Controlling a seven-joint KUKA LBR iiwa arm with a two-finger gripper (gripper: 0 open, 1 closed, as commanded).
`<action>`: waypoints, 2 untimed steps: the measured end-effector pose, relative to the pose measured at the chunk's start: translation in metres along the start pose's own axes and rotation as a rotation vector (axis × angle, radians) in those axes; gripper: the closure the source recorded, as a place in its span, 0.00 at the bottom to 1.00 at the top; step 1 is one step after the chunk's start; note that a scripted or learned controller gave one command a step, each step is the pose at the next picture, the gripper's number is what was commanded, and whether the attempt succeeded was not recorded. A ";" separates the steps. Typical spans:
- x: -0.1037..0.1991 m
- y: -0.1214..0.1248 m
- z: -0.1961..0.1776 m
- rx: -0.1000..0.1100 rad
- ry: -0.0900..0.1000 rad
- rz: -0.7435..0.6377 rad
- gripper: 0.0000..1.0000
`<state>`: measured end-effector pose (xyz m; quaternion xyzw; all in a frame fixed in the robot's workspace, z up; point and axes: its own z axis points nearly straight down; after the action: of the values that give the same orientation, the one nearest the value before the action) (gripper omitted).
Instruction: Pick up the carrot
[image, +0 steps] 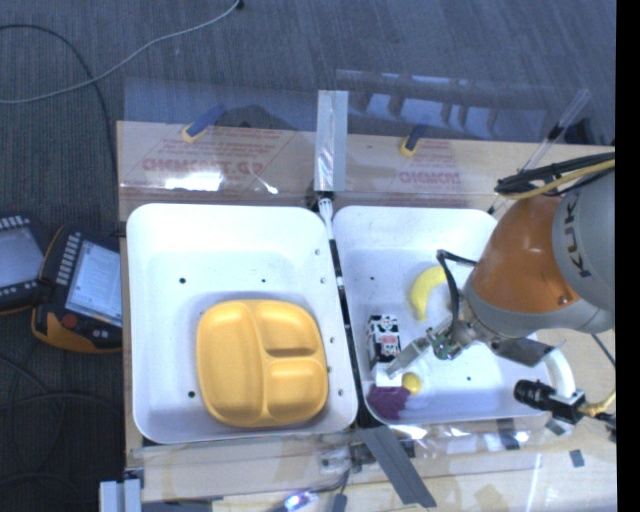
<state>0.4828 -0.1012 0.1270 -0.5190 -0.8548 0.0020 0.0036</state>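
My gripper (397, 368) reaches down into the front left part of the right bin (400, 235), slanting toward the lower left from the orange wrist band. Its tip sits just above a small round yellow item (410, 381) and a purple item (388, 401) near the bin's front wall. A black and white carton (383, 335) stands just left of the gripper. A yellow banana (427, 291) lies behind it, toward the bin's middle. The arm hides the right part of this bin.
The left bin (170, 240) holds a yellow divided tray (262, 362) in its front half. A metal divider (331, 140) rises between the bins at the back. A teach pendant (78, 290) lies on the floor at the far left.
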 end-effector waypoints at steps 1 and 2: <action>0.016 0.028 -0.054 -0.001 -0.001 0.198 0.00; 0.016 0.028 -0.054 -0.001 -0.001 0.198 0.00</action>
<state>0.5011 -0.0741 0.1805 -0.6010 -0.7992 0.0022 0.0027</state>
